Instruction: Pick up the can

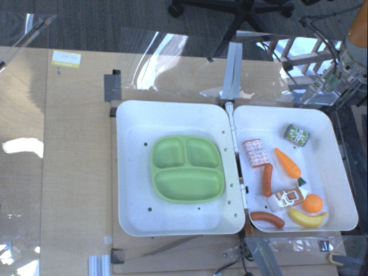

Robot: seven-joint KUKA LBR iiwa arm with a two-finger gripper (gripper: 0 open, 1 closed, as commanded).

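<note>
While my arm [357,36] hangs at the top right, off the bins, my grip can't be made out.
Can [296,134] lies in the right bin's [339,154] far corner, open white floor around it, carrot [288,163] nearest; green plate [187,168] fills the left bin [129,171]; wooden bench [69,154], office chair beyond.

A single fixed camera is mounted above the bench [75,171], angled down from its near edge toward the far edge. Both white bins, left bin [132,211] and right bin [339,177], sit mid-frame at moderate range; floor beyond occupies the top.
</note>
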